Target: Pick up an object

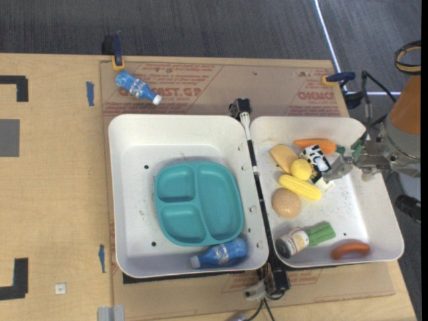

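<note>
Cow toy (314, 159) (black-and-white) lies seemingly touching the gripper (340, 166), on its left.

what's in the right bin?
In the right bin: carrot, black-and-white toy, corn, yellow pieces, tan ball, green-capped bottle, sausage. The gripper covers part of the toy.

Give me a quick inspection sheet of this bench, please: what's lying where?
Surface: cardboard sheet under two white bins.
Job's things: right bin holds corn, carrot, sausage, green bottle, a round brown piece, a black-and-white toy.
Clutter: left bin holds teal tray and blue bottle; another blue bottle on the cardboard.
Pincer: pincer over right bin beside the toy; grip unclear.
Cables: white cable across floor.
Surroundings: dark carpet.
</note>
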